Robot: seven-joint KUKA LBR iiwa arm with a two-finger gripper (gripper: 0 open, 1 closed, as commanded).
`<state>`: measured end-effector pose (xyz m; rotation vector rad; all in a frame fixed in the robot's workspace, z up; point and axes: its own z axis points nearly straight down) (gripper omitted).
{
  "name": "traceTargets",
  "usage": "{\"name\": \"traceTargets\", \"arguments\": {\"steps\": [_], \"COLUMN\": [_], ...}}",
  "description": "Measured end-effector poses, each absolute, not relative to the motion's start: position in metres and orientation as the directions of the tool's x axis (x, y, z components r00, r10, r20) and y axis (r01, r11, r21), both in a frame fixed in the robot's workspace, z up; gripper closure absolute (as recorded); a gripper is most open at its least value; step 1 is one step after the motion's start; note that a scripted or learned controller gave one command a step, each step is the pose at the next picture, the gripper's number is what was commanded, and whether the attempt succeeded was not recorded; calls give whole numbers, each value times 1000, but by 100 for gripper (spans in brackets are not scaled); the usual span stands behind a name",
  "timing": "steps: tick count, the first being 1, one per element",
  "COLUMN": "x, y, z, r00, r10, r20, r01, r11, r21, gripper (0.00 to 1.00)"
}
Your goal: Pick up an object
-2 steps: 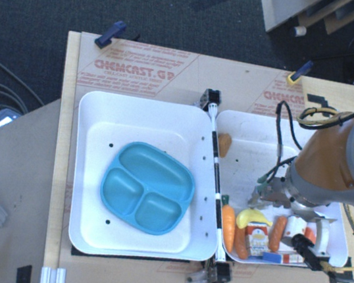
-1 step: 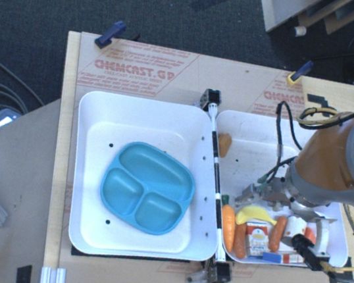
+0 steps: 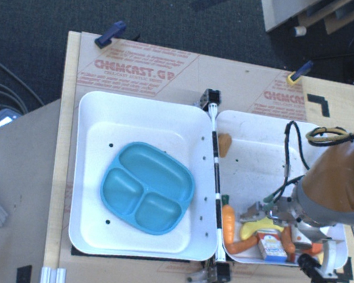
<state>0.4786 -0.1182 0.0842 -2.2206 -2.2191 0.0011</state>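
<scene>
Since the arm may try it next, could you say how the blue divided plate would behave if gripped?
The blue divided plate looks like stiff moulded plastic, probably light. It lies flat in the left bin, so it shouldn't roll. Its smooth, low rim may slip from the fingers.

The arm (image 3: 344,177) is reaching in from the right, its orange band sitting directly above the grey wrist. The wrist is angling downward and to the left. The gripper (image 3: 265,215) is pointing down-left from the wrist, and black cables are looping just above the band.
</scene>
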Motion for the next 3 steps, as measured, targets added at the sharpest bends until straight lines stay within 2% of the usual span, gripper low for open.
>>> {"name": "traceTargets", "arguments": {"steps": [1, 2, 3], "x": [479, 532, 532], "y": [-118, -53, -53], "z": [94, 185, 184], "r00": [2, -1, -1], "r10": [1000, 1000, 1000], "r20": [1, 1, 0], "r01": [1000, 1000, 1000], "r11": [-2, 1, 1], "r21": [-1, 0, -1], "gripper": [100, 100, 0]}}
